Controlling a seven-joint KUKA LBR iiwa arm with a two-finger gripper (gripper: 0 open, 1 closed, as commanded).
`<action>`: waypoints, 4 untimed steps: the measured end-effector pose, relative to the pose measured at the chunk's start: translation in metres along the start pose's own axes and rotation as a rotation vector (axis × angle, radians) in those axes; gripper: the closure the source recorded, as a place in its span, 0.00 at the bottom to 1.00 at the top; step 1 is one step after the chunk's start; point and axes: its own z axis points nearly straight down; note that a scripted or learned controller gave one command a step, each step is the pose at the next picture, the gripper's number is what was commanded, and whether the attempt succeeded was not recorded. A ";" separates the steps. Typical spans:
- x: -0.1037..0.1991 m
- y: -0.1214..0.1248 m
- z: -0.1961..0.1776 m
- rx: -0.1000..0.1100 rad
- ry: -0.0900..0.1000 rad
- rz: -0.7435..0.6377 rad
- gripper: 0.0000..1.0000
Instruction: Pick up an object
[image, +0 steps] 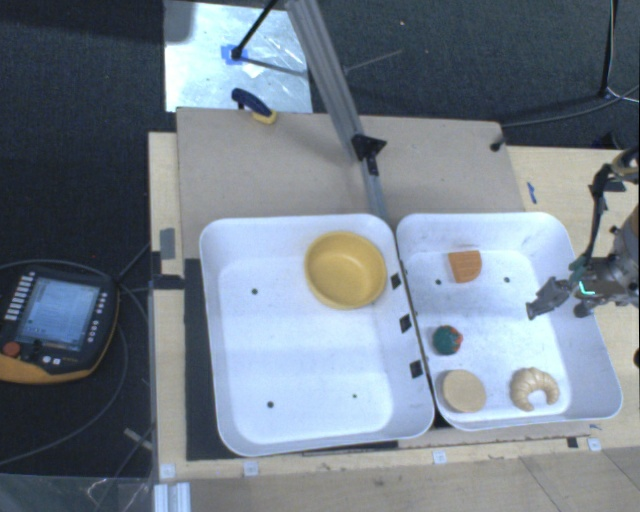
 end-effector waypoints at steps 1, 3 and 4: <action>0.000 0.000 0.000 0.000 0.000 0.000 0.00; 0.003 -0.017 0.105 0.005 0.001 0.001 0.00; 0.003 -0.017 0.143 0.003 0.001 0.000 0.00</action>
